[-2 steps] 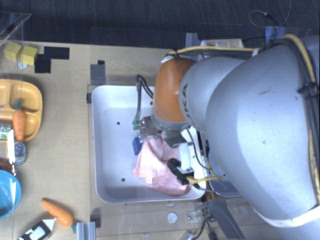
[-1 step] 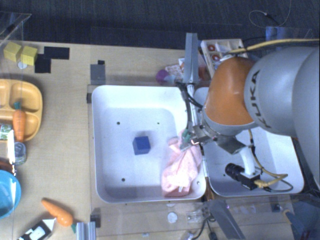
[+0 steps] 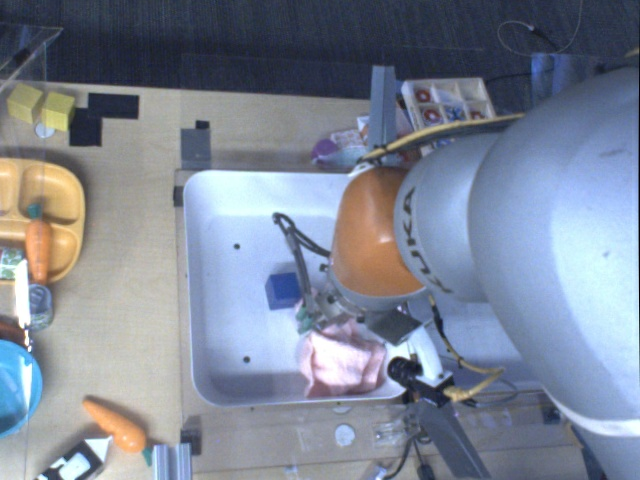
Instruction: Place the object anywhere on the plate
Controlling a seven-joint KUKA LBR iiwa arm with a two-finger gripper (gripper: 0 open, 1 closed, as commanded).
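Viewpoint: one fixed camera above the pale wooden worktop (image 3: 250,138), looking down at a slant.
Facing: toward the dark carpeted floor (image 3: 300,18) along the far edge.
Centre: the shallow white plastic bin (image 3: 225,268) sits mid-frame.
Closeness: near enough that the grey arm with its orange band (image 3: 375,233) bulks large at the right.
Left margin: a yellow divided tray (image 3: 55,198) and a blue bowl (image 3: 15,393) are cut by the frame edge.
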